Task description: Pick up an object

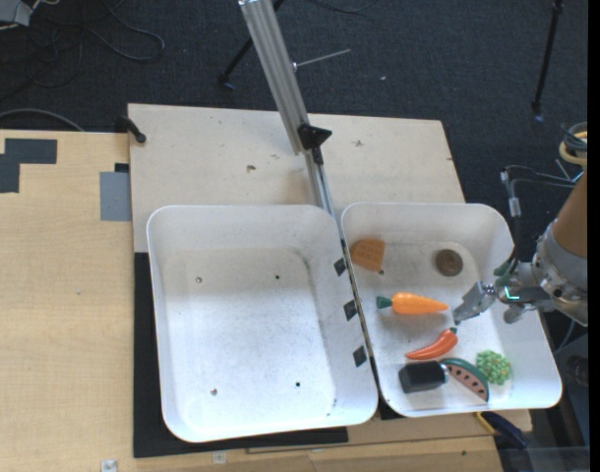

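Dark carpet with loose cables all around, and a pale wooden bench [231, 155] in the middle carrying two shallow white bins side by side. The left bin [182, 229] sits center-left of the frame. The right bin [497, 219], lower right of the frame, has all the stuff.

The gripper [489, 303] comes in from the right edge and hangs over the right side of that bin. Its fingers look spread apart, with nothing between them, so it isn't holding anything as far as I can see.

Nearest candidate is the toy carrot [418, 305], lying on its side mid-bin, just left of the gripper. Below it is a red chili [436, 344], then a black block [421, 377], a watermelon slice [467, 377] and a green broccoli piece [493, 366] crowded toward the bottom right corner. Up top are an orange-brown wedge [369, 254] and a round brown thing [449, 261]; can't tell what those really are.

My guess is the carrot is light, rigid plastic play food, so not fragile, but smooth and tapered, meaning it could squirt out of a pinch. I'd grab across the thick middle, jaws squarely across its long axis, not near the pointed end. It also sits clear of its neighbours, which helps.
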Action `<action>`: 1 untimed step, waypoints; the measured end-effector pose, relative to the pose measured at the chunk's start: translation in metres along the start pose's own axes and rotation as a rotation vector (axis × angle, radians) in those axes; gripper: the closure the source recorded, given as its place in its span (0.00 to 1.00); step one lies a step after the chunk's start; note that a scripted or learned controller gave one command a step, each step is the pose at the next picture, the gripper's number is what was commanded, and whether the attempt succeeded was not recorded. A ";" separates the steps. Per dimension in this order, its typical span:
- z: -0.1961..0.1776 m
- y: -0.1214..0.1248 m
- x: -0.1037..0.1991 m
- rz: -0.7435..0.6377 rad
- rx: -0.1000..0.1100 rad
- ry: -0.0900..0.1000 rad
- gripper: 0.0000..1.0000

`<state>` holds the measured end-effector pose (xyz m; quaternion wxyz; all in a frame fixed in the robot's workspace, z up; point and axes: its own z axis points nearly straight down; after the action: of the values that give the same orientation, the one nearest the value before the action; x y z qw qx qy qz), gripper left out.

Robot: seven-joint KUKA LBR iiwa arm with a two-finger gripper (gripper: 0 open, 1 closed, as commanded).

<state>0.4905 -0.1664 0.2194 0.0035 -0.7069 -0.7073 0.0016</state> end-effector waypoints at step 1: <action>-0.002 0.001 -0.001 0.003 -0.005 -0.001 0.00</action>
<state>0.4912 -0.1673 0.2214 0.0014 -0.7081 -0.7061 0.0004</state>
